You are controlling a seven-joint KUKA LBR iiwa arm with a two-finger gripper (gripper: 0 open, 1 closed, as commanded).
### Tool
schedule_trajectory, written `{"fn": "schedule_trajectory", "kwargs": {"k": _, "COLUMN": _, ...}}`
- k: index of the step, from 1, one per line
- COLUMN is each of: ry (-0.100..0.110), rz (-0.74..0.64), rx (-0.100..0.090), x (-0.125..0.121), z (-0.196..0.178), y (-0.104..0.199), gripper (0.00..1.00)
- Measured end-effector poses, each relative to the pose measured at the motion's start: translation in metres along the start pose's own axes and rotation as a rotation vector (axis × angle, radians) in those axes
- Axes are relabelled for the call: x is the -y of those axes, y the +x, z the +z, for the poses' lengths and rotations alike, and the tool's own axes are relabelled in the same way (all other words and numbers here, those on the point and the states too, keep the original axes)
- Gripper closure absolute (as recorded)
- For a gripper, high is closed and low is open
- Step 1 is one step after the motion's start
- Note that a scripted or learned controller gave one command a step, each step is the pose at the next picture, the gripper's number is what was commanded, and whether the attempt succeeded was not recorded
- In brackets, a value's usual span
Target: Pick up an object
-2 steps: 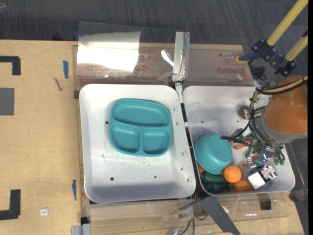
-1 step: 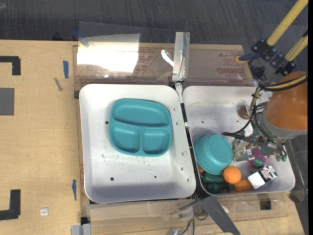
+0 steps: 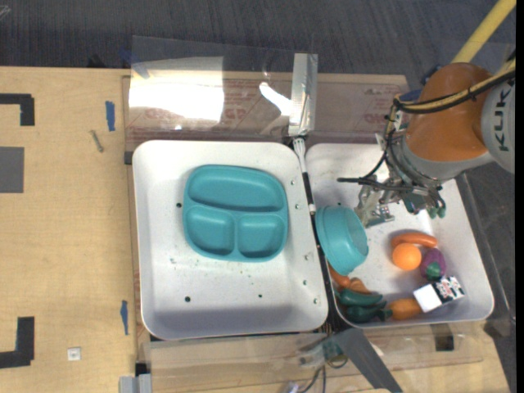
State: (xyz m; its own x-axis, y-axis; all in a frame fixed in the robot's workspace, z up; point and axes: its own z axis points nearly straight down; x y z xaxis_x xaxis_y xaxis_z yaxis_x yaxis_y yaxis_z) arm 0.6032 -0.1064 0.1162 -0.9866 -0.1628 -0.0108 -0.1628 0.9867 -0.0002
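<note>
Teal bowl (image 3: 340, 237) tipped on its side against the inner wall of the right bin (image 3: 481, 262), mouth facing up and right. Gripper (image 3: 378, 207) just up and right of the bowl, low over bare bin floor, gripping nothing visible; spread or pressed together, impossible to tell from this slant. Right of the bowl, an orange ball (image 3: 406, 256) with a purple toy (image 3: 434, 261) beyond it; below the bowl, a green toy (image 3: 361, 300); farther down-right of the bowl, a white block (image 3: 438, 292). Left of the bowl, in the other of the 2 bins, a teal divided plate (image 3: 237, 211). Likely risks: closing on air in the gap between bowl and ball, or nudging the bowl's rim and rolling it.
</note>
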Motion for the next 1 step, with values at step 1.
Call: {"fn": "schedule_trajectory", "kwargs": {"k": 1, "ry": 0.005, "rz": 0.020, "rx": 0.007, "x": 0.0233, "z": -0.1379, "y": -0.0577, "gripper": 1.00}}
